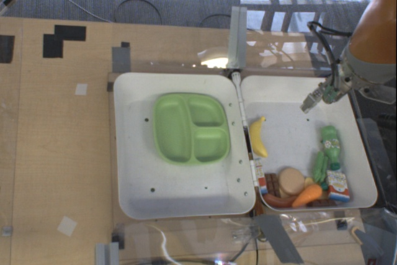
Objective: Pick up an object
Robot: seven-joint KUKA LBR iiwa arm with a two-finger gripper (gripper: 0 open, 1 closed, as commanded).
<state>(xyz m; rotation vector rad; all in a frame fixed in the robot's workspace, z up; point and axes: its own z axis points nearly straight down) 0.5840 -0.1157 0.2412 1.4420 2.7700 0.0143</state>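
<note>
Since the pincer (312, 100) hangs above the bare upper part of the right bin (291, 118), gripping nothing, the arm would do best to choose a thing that lies alone. Whether its fingers stand wide or narrow cannot be told. Most suitable seems the banana (258, 137), just beside the wall between the two bins, well apart from the carrot (308, 195) and the heap at the near end. Its long axis runs up and down that wall, so closing across its width looks safest.
</note>
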